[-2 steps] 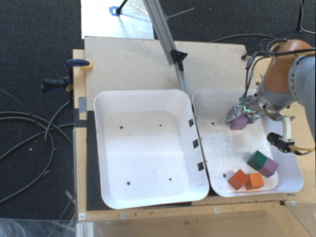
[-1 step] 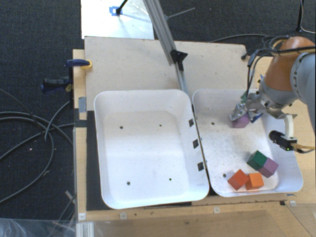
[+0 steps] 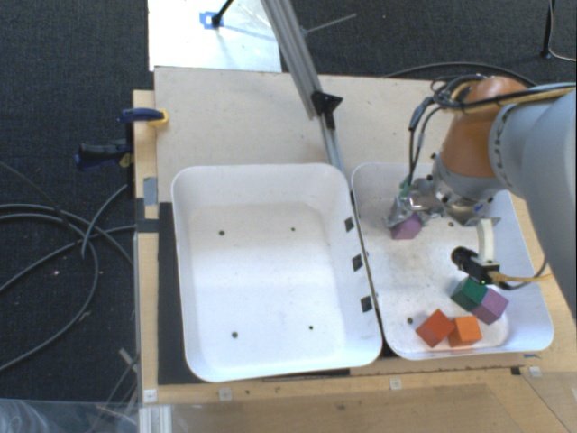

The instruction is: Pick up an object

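Gripper (image 3: 407, 216) first: we see it low in the upper part of the right bin, at the end of the grey arm with its orange band (image 3: 473, 138), and it sits right over a small purple cube (image 3: 407, 228). We cannot tell how its jaws stand, nor whether the cube is actually clasped; the cube shows just under the metal tip, touching or nearly touching the bin floor.

Going from the left of the frame, we find a blue-and-yellow clamp (image 3: 135, 117) on the left edge of the pale wooden table (image 3: 234, 115). Next comes the left shallow white plastic bin (image 3: 189, 269), with a few dark specks on its floor. A grey metal pole (image 3: 297, 48) slants down from the top of the frame to the seam between the bins.

In the right shallow white plastic bin (image 3: 397, 269), near the lower right corner, lies a cluster well apart from the gripper: a red-orange cube (image 3: 434, 328) touching a brighter orange cube (image 3: 466, 331), and just above them a dark green cube (image 3: 468, 292) pressed against a mauve cube (image 3: 492, 306).
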Controlling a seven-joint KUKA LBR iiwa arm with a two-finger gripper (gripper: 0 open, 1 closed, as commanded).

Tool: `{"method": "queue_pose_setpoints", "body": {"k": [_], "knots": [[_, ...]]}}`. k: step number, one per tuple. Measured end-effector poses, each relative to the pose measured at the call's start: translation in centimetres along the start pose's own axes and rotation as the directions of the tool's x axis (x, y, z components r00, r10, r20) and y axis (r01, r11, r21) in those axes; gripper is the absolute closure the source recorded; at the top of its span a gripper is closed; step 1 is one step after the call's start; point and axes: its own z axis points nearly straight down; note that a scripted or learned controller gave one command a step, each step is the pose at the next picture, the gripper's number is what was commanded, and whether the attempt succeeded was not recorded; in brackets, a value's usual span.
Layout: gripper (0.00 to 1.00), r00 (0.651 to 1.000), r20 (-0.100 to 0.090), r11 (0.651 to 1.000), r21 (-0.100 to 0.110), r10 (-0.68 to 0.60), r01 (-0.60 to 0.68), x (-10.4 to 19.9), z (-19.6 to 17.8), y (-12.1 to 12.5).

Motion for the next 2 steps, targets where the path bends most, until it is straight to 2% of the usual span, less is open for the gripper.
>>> {"method": "queue_pose_setpoints", "body": {"k": [1, 2], "knots": [[1.00, 1.000, -0.003, 1.000, -0.001, 0.001, -0.001, 0.4, -6.5, 3.3], [1.00, 1.000, -0.008, 1.000, 0.004, -0.006, 0.006, 9.5, -9.9, 4.4]]}}
